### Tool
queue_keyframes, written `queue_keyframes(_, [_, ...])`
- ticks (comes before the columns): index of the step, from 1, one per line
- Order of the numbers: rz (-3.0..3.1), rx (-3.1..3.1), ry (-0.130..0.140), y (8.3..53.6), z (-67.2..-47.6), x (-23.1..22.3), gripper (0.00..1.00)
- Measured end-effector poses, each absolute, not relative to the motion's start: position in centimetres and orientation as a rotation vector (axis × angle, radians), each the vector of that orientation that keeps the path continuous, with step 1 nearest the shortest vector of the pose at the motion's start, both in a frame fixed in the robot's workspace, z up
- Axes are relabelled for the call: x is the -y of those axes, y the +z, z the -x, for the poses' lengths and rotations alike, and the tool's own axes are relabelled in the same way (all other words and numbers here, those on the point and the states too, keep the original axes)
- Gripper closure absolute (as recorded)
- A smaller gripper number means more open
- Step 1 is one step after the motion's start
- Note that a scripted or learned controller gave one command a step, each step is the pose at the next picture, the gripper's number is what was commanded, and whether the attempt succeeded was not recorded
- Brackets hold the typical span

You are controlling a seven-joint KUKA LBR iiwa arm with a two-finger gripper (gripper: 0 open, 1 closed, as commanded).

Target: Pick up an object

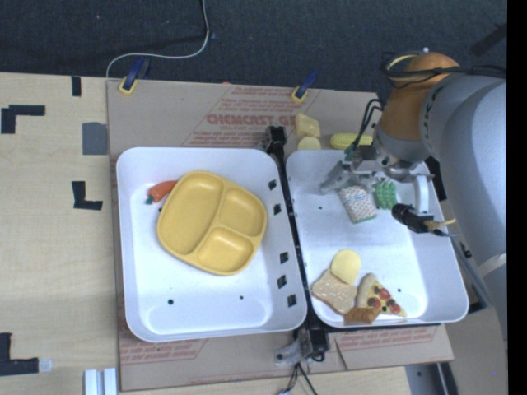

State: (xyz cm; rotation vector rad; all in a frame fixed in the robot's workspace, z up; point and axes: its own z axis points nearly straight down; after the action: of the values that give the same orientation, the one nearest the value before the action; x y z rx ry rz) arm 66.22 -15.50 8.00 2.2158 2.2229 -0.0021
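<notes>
My gripper (372, 176) hangs low over the far part of the right bin (428, 257), below the orange band of the arm. Right under it lie a grey speckled block (358, 205) and a green ridged piece (384, 194), side by side. Whether the gripper touches either of them I cannot tell. Nearer the front of this bin lie a pale yellow round slice (346, 264), a piece of toast (332, 291) and a pizza slice (380, 298).
The left bin (140, 270) holds a yellow divided plate (212, 221) with an orange carrot (161, 190) at its far left edge. Small yellow pieces (307, 127) lie on the cardboard behind the right bin. The arm's grey body covers the bench's right side.
</notes>
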Motion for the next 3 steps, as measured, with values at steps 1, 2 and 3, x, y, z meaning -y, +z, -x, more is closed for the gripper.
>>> queue_keyframes(1, [-2.219, -2.223, -0.003, 8.5, -62.6, 11.7, 0.0])
queue_keyframes(2, [-2.218, -2.224, 0.002, 8.4, -66.3, 11.3, 0.0])
queue_keyframes(3, [-2.222, -2.218, -0.001, 8.6, -63.1, 15.0, 0.0])
